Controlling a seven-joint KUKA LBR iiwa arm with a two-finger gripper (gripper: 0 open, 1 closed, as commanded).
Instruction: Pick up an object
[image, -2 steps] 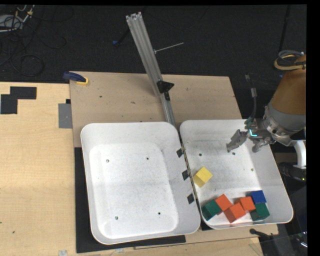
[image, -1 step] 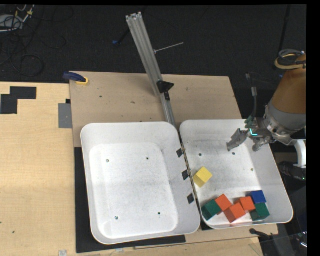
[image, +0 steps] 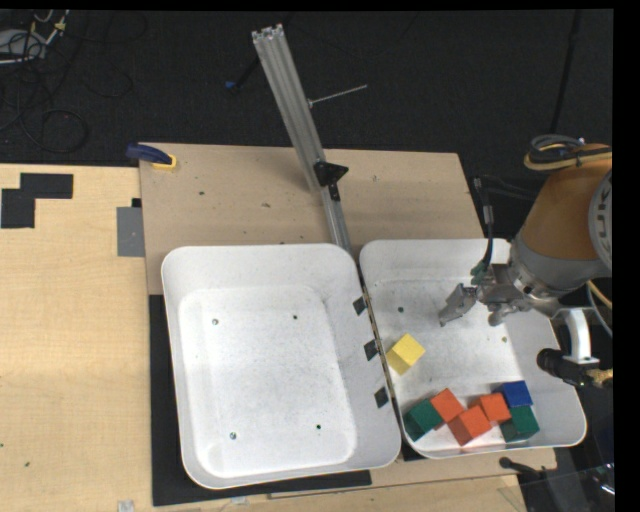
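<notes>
My gripper (image: 475, 311) hangs over the upper middle of the right bin (image: 420, 262), its two fingers spread apart with nothing between them, so it is open. A yellow cube (image: 406, 353) lies alone below and to the left of it, near the bin's left wall. Along the bin's front edge sits a cluster: a green block (image: 423, 418), three orange blocks (image: 447, 404) (image: 470, 426) (image: 494, 407), a blue block (image: 516, 393) and another green block (image: 521, 428).
The left bin (image: 200, 275) sits beside the right one, with black clips (image: 370, 349) along the shared wall. A slanted aluminium bar (image: 296, 110) rises behind the bins. The arm's orange band (image: 560, 215) fills the right side.
</notes>
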